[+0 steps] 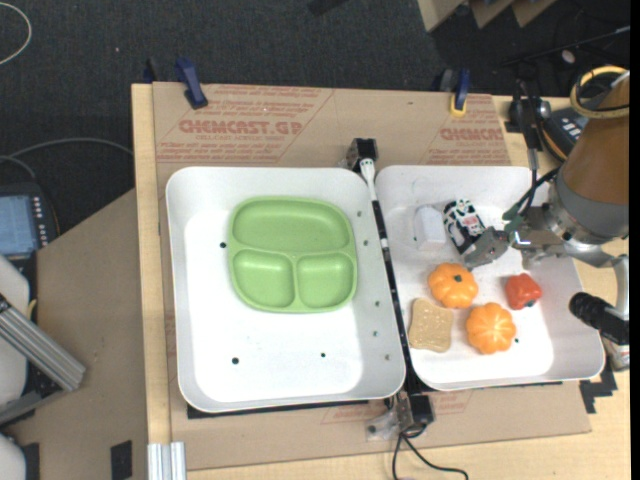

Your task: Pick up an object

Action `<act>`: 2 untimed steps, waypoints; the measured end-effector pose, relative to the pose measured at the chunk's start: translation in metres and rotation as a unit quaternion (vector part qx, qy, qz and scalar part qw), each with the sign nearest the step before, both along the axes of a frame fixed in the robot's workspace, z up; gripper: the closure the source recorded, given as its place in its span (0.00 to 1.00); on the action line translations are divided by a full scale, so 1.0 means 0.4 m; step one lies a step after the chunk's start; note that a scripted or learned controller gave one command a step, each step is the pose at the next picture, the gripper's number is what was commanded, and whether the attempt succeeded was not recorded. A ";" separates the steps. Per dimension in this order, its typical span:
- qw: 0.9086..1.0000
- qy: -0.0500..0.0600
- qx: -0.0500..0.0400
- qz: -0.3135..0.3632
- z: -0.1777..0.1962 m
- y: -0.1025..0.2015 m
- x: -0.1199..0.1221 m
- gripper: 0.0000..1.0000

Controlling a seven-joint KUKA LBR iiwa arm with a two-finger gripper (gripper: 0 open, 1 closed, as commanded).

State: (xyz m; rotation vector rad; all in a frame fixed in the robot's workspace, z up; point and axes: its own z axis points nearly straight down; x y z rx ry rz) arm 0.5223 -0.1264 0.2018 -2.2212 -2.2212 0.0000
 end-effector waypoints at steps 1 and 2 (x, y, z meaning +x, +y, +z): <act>1.000 0.001 0.000 0.001 -0.307 0.071 0.042 0.00; 1.000 -0.001 0.000 -0.001 -0.293 0.066 0.042 0.00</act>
